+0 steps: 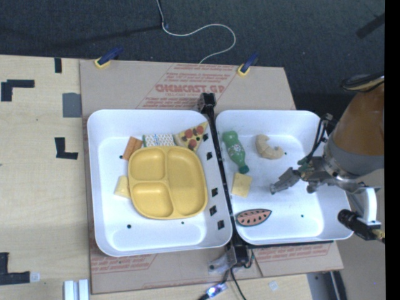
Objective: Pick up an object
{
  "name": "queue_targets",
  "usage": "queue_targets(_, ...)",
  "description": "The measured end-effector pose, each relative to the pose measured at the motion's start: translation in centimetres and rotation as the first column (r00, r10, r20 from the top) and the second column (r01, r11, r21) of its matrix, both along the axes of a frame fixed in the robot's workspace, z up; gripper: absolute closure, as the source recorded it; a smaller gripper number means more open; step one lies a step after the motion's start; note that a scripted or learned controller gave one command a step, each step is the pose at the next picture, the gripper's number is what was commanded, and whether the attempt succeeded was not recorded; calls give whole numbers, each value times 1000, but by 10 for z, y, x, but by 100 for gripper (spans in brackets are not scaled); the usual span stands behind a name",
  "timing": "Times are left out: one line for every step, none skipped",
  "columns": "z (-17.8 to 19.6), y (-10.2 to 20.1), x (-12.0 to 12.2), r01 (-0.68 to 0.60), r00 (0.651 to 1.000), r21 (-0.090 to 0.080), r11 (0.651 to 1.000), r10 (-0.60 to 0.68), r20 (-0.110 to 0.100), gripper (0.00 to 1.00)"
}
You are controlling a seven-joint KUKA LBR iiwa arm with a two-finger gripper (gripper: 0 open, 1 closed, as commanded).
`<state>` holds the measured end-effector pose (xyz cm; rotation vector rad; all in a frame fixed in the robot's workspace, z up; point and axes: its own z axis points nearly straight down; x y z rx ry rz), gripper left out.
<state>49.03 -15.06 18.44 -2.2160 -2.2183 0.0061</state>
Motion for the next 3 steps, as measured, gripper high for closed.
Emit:
queue_targets(-64, -3, -5, 1, 1000, 0, 1000, -1, -2, 0)
queue_targets(-102, -2, -5, 0, 1000, -2, 1000, 0, 5, 0)
queue_targets(-90, -2, -5, 0, 1000, -3, 1000, 0, 7, 100)
